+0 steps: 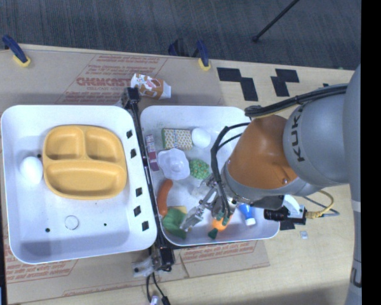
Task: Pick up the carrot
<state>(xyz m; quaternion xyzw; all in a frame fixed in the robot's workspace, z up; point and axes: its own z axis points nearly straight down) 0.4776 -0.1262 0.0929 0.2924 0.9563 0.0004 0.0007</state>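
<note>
Gripper low over the right bin's near edge, finger state impossible to tell, beside the carrot lying against that edge, orange sausage along the left wall, yellow tray in the left bin.

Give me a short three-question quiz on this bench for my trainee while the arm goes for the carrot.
1. True or false: the yellow divided plastic tray lies in the right white bin.
2. Multiple choice: the gripper is over A) the left white bin, B) the right white bin, C) the bare bench.
3. Fill in: in the camera view, the small orange carrot with a green end lies by the right bin's ____ wall (upper or lower in the picture).

Key: 1 false, the tray is in the left bin; 2 B; 3 lower.
</note>
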